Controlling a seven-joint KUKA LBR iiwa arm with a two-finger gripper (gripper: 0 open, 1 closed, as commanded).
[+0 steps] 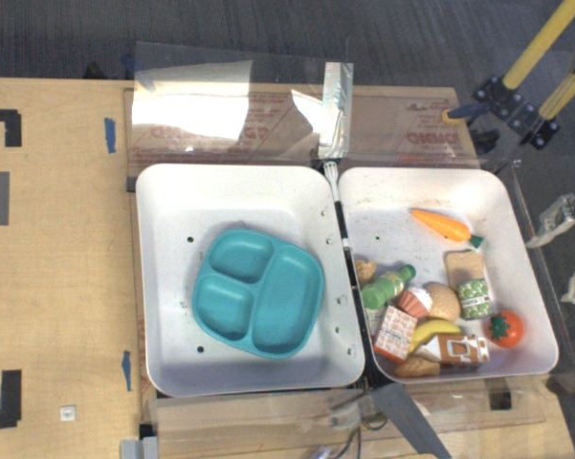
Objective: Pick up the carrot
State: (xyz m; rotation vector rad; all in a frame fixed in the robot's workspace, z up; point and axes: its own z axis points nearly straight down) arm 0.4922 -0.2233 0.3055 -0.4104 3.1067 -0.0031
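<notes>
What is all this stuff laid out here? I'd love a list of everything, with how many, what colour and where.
left bin: one, white, left half of the bench
divided plate: one, teal, three compartments, middle of the left bin
right bin: one, white, beside the left bin
carrot: one, orange with green top, alone in the upper part of the right bin
green bottle: one, green, left side of the toy pile in the right bin
banana: one, yellow, lower part of the pile
tomato: one, red, lower right corner of the right bin
small carton: one, red and white, lower left of the pile
clear panel: one, transparent, behind the bins
</notes>
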